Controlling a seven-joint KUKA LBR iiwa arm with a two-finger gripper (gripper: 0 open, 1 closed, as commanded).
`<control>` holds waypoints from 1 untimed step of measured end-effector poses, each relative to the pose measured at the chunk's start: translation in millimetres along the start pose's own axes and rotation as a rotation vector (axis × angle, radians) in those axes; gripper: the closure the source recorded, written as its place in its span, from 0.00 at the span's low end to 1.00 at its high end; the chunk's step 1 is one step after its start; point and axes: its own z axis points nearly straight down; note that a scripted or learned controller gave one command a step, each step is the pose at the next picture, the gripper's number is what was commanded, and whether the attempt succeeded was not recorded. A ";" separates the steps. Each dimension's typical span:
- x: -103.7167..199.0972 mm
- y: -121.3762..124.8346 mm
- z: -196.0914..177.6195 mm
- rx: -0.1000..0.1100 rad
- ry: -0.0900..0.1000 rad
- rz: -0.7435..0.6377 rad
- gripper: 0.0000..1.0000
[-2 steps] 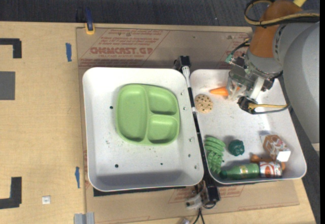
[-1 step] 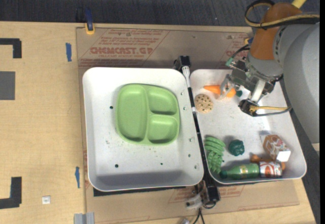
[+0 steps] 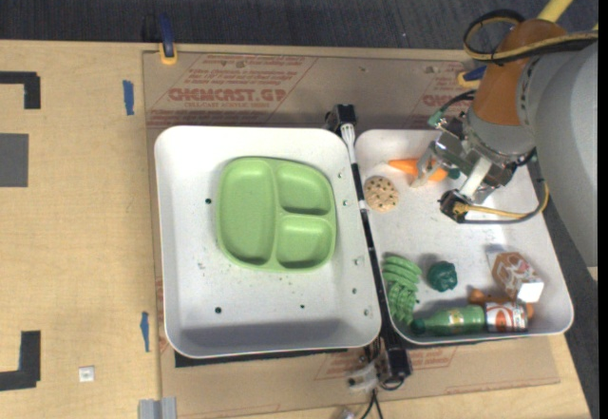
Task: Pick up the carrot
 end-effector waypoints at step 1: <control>-4.1 -6.3 0.4 -0.021 0.008 0.318 0.00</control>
